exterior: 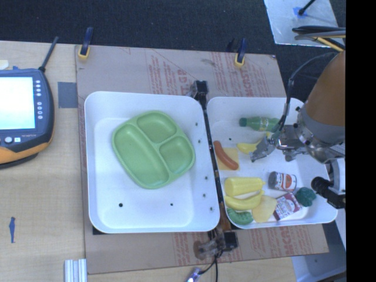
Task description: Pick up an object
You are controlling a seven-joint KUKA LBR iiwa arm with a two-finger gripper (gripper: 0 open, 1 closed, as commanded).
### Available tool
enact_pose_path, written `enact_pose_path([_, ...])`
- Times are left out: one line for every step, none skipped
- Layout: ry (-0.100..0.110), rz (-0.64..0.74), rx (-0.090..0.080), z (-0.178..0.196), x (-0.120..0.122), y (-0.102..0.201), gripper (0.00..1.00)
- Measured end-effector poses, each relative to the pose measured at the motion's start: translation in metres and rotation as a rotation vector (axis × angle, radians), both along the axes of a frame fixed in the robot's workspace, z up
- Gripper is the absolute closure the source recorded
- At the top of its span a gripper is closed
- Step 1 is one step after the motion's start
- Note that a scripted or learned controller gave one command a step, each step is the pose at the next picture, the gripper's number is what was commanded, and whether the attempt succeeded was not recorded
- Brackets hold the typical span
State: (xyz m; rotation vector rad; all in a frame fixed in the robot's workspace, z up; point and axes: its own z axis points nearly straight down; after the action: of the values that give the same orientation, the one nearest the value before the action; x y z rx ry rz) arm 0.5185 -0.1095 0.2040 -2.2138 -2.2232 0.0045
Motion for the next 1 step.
enact_pose_path([0.001, 0.002, -0.002, -0.1113, 0.0802, -0.0190, 0.00])
